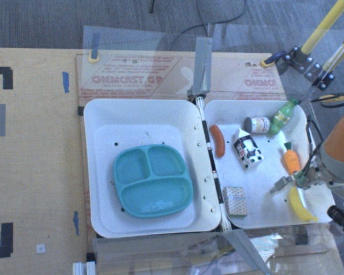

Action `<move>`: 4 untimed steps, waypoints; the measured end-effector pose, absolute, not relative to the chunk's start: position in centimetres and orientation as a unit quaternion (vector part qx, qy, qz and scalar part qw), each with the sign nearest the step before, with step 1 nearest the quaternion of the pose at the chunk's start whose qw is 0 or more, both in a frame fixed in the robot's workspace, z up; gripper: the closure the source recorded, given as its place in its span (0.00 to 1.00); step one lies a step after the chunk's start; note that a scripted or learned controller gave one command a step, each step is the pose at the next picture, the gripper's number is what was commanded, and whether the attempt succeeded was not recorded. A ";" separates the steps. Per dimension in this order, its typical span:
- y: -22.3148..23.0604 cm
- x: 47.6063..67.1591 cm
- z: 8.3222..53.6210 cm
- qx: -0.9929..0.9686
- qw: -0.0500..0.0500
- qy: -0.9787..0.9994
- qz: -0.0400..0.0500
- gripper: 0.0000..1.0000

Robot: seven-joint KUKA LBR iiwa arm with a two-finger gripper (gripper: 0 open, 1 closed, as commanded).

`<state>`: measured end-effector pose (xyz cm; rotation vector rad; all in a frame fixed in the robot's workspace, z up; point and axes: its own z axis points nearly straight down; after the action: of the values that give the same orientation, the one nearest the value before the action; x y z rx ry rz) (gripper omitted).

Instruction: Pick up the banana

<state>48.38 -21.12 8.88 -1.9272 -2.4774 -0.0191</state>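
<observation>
The yellow banana (pixel 302 205) lies in the front right corner of the right bin (pixel 264 208), running from its upper end near the gripper down towards the bin's rim. My gripper (pixel 289 184) hangs low just above and left of the banana's upper end. It is open, with one grey finger (pixel 277 185) reaching out to the left over bare bin floor. Nothing sits between the fingers. The arm's wrist hides the other finger's tip.
In the right bin an orange carrot (pixel 290 160) lies right behind the gripper, along with a black-and-white box (pixel 247 149), a can (pixel 256 124), a green bottle (pixel 284 116), a hot dog (pixel 218 140) and a small cracker box (pixel 236 200). The left bin holds a teal divided plate (pixel 153 180).
</observation>
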 end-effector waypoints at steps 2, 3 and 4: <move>-21.3 48.5 10.0 -0.615 -0.003 -0.789 -0.006 0.00; -21.5 48.6 11.0 -0.616 -0.005 -0.788 -0.006 1.00; -21.5 48.6 11.0 -0.616 -0.005 -0.788 -0.006 0.00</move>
<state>48.59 -21.48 10.97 -1.9416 -2.4832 -0.0193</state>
